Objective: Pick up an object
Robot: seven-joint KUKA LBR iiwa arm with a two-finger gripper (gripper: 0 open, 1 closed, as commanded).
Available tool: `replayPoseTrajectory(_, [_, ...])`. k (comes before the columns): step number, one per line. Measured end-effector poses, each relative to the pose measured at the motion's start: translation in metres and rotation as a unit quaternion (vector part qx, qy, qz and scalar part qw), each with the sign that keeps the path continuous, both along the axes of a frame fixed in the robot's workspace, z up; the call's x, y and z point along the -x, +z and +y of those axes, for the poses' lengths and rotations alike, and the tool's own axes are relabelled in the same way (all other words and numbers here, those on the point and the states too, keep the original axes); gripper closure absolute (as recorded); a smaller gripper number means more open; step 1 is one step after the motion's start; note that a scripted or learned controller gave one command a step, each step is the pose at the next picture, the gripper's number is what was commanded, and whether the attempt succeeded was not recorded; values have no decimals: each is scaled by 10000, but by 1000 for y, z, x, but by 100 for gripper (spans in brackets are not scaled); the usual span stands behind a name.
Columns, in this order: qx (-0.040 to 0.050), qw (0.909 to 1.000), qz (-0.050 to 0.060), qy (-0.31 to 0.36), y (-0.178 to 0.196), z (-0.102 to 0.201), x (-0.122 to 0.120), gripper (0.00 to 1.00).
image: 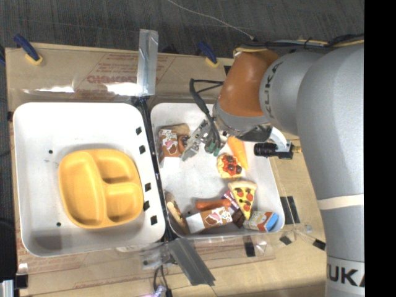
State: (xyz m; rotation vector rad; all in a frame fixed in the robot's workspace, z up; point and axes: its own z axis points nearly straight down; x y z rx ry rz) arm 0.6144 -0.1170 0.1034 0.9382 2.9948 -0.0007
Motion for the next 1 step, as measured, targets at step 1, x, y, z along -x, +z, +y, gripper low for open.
replayPoseTrajectory(1, [-3, 9991, -30, -412, 94, 32, -37, 100])
